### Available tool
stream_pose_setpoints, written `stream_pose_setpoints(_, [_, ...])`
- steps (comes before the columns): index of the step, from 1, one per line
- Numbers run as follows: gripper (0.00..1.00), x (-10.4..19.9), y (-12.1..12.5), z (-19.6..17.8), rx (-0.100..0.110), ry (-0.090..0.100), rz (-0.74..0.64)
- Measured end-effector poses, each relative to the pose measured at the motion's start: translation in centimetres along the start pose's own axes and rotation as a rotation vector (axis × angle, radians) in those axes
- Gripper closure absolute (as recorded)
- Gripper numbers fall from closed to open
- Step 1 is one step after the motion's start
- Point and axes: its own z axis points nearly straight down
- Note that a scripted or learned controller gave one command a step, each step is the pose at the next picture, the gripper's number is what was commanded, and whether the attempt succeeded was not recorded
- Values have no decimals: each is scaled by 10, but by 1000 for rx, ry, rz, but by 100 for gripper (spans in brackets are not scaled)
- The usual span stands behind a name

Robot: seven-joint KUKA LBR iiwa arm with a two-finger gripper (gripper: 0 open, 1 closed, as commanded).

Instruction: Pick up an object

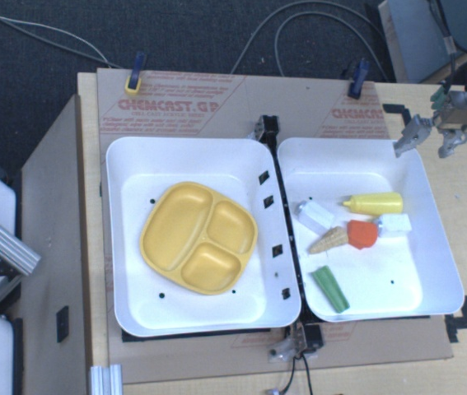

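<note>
Orange cone (353,235) partly hides a white item; jaws (427,139) spread, holding nothing.

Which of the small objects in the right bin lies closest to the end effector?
The yellow bottle, lying on its side at the far end of the group, nearest the end effector. The green block lies farthest.

Brown bench board (217,97) printed with red lettering, centre of frame; two white bins touching side by side on it, left bin (126,220) mid-frame, right bin (431,220) toward frame right.
</note>
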Motion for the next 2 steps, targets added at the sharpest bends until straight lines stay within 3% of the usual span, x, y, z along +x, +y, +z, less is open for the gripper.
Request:
stream_pose_setpoints(1, [100,0,1,-12,-3,-1,-2])
stream_pose_setpoints(2, [100,-24,2,-134,-16,-7,1])
